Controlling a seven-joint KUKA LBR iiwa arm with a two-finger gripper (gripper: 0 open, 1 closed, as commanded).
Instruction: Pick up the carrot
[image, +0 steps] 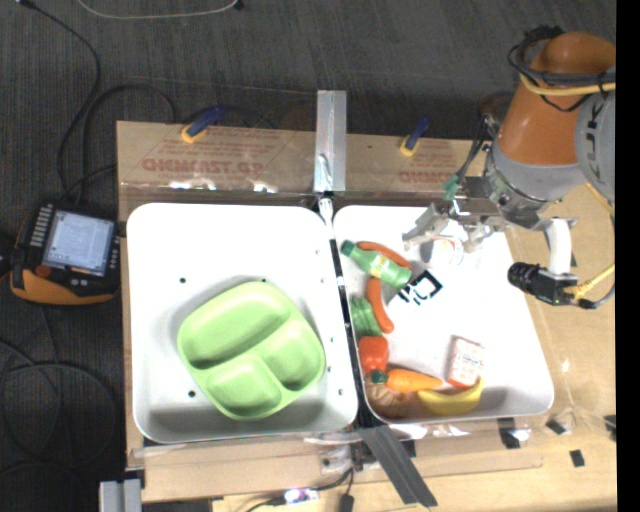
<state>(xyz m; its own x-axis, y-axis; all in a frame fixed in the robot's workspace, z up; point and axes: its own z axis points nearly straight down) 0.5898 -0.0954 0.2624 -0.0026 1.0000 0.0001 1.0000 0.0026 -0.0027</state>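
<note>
We see the arm (560, 100) reaching in from the right, its orange band high over the upper right corner of the right bin (500, 330), wrist tipped down and leftward. The gripper (447, 232) hangs over the upper part of that bin, its two fingers (422, 228) spread apart with nothing between them, above bare white floor just right of the green bottle (378, 263). A small black camera (540, 282) juts from the wrist's lower side, beside a white bracket.

The carrot (412, 380) lies low in the right bin, near the front wall, pointing right, touching the banana (450, 399) that curves beneath it. Just left of it sits a red pepper (373, 352), and above that a second orange vegetable (378, 305) stands nearly upright against the bin's left wall. A small pink-and-white box (465, 362) rests right of the carrot, against the banana's tip. The gripper is well apart from the carrot, up the bin from it.

In the left bin (160, 240) we have a green divided tray (251, 346), tilted. On the tabletop (250, 150) behind, two clamps hold the board, and a handheld pendant (66, 250) lies at far left
</note>
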